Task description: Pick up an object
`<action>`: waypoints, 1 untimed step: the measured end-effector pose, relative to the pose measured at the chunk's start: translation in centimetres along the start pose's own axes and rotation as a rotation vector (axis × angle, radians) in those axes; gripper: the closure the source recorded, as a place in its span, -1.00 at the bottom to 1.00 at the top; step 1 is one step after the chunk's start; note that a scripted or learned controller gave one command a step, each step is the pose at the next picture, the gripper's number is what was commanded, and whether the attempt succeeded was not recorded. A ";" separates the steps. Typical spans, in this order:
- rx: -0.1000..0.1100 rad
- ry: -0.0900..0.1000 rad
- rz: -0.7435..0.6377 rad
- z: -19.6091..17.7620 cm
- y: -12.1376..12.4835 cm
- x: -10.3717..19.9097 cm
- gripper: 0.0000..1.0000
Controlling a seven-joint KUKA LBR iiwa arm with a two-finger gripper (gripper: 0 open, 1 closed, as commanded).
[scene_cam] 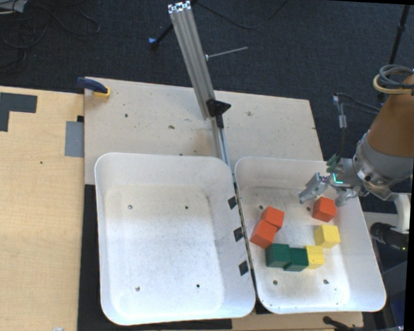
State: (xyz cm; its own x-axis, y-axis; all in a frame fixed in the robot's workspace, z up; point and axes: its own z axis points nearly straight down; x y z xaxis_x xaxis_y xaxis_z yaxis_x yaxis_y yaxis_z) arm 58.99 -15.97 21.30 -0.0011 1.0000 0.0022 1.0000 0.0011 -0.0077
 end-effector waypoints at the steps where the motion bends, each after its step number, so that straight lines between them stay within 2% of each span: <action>1: -0.005 -0.001 0.000 -0.2 0.1 0.0 -1.00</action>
State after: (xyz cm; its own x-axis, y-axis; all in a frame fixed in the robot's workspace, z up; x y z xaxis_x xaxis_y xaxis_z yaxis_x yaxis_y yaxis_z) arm 59.08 -16.00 21.55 -0.0008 1.0000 0.0010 1.0000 0.0008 -0.0031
